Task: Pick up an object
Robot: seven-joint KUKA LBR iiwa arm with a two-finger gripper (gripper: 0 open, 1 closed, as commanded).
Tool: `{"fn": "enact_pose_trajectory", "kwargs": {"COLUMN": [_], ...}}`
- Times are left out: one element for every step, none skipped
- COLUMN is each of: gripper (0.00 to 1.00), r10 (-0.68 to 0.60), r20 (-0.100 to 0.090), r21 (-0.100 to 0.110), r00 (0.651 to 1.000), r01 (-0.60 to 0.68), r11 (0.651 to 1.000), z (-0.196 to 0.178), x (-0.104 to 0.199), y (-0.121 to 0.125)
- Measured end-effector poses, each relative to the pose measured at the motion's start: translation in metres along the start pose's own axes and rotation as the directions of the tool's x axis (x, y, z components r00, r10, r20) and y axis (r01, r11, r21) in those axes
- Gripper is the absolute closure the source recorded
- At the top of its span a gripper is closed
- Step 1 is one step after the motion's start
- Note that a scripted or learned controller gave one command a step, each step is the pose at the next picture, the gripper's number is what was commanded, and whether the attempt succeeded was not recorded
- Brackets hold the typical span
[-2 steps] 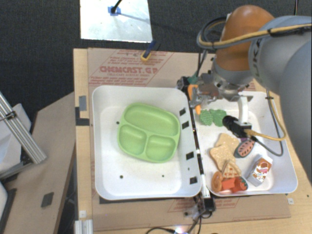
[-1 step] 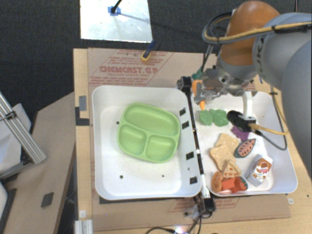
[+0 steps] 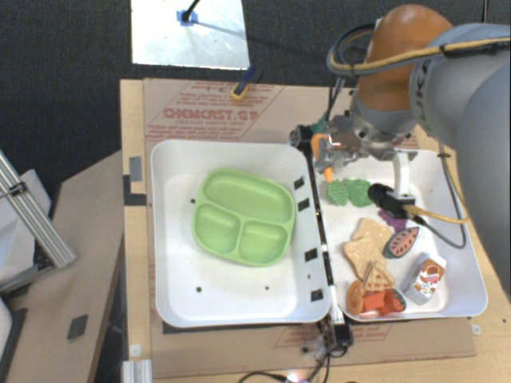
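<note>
My gripper (image 3: 326,159) hangs low over the far left corner of the right bin (image 3: 467,290), close to the divider between the bins. Just to its right and nearer lies a green bumpy toy vegetable (image 3: 349,191). A purple piece (image 3: 393,208) sits right of that. Closer to the front are a tan cracker-like piece (image 3: 367,246), a watermelon slice (image 3: 401,243), a pizza wedge (image 3: 377,278), orange and red pieces (image 3: 372,301) and a small milk carton (image 3: 426,280). I see nothing held in the gripper.
The left bin (image 3: 172,294) holds a light green divided plate (image 3: 243,216) near its middle. The arm's grey and orange body (image 3: 399,54) looms over the far right of the bench. Brown cardboard (image 3: 207,114) lies behind the bins.
</note>
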State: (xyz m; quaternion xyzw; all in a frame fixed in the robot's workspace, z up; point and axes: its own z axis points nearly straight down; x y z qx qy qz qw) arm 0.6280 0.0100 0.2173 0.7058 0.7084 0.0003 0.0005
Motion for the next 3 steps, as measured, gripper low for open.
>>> {"fn": "enact_pose_trajectory", "kwargs": {"gripper": [1.00,1.00,1.00], "r10": [0.001,-0.002,-0.002], "r20": [-0.001,-0.001,0.000], "r21": [0.001,-0.002,0.000], "r00": [1.000,1.000,1.000], "r01": [-0.001,0.002,0.002], "r11": [1.000,1.000,1.000], "z": [-0.012,-0.018,-0.009], "x": [0.003,0.004,0.012], "y": [-0.016,-0.004,-0.001]}}
